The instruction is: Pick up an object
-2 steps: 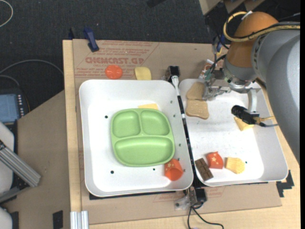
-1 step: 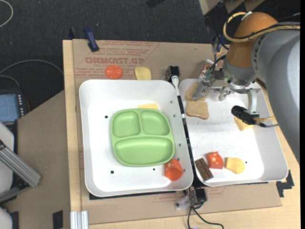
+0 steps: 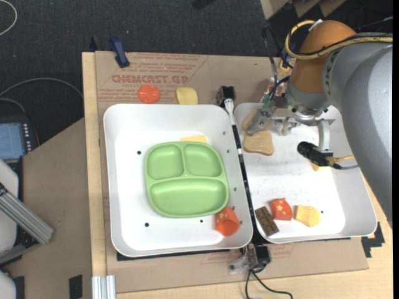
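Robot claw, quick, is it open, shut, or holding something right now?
Grey two-finger gripper: cannot be told. It hangs over the right white bin, just above the tan bread-shaped toy, with nothing visibly held.

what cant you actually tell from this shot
- End effector, camera view: small and cluttered by wrist cables; whether anything sits in it is unreadable, though it hangs by the tan bread-shaped piece.
- Yellow piece, camera view: mostly hidden behind the green divided plate.
- Right bin, camera view: far corner covered by the grey arm.
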Tool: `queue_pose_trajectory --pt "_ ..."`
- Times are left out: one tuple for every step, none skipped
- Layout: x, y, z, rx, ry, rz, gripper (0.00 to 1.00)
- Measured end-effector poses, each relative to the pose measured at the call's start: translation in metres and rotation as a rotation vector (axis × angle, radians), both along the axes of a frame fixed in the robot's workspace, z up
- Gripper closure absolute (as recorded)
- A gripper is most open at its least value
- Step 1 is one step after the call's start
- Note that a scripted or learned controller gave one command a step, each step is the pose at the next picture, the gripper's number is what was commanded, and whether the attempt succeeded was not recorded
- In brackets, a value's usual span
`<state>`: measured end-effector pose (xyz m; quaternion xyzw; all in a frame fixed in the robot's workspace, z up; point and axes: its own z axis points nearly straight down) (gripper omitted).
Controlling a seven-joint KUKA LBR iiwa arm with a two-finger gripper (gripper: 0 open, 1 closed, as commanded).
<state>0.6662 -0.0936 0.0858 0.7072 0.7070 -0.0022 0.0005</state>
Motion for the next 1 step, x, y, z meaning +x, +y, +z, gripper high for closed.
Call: queue_pose_trajectory --pt "0.0002 -0.0003 0.0005 0.000 0.000 0.001 0.00"
